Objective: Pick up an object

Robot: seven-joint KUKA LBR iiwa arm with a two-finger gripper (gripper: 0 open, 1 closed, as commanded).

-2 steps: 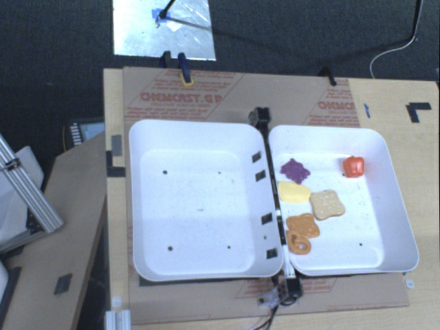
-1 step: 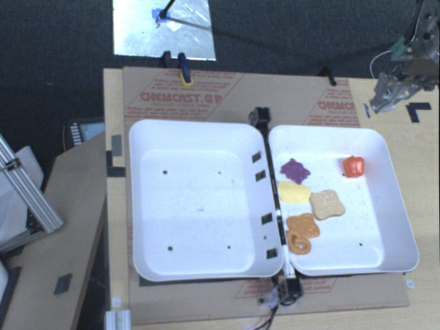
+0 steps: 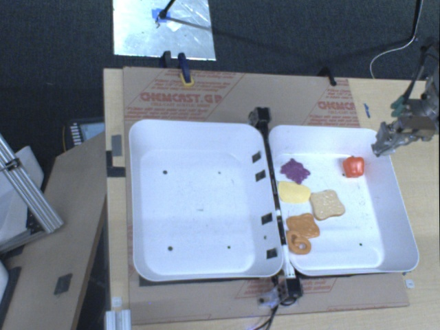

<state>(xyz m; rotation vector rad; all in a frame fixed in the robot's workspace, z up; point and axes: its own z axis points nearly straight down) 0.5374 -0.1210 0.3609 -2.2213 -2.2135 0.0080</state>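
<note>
The right bin [image 3: 385,205] holds several small objects. A red pepper-like piece [image 3: 353,166] lies near its far right side. A purple cluster [image 3: 295,170] sits toward the bin's left wall, with a yellow piece [image 3: 294,193] just below it. A tan slice of toast [image 3: 326,204] lies in the middle, and an orange-brown pretzel [image 3: 301,231] sits nearer the front. My gripper [image 3: 385,141] hangs at the right bin's far right rim, above and to the right of the red piece, with nothing seen between its fingers.
The left bin [image 3: 199,198] lies beside the right one, with black clips [image 3: 260,176] along the seam between them. A shiny metal sheet [image 3: 163,18] lies at the back. An aluminium frame [image 3: 24,184] stands at the left edge.
</note>
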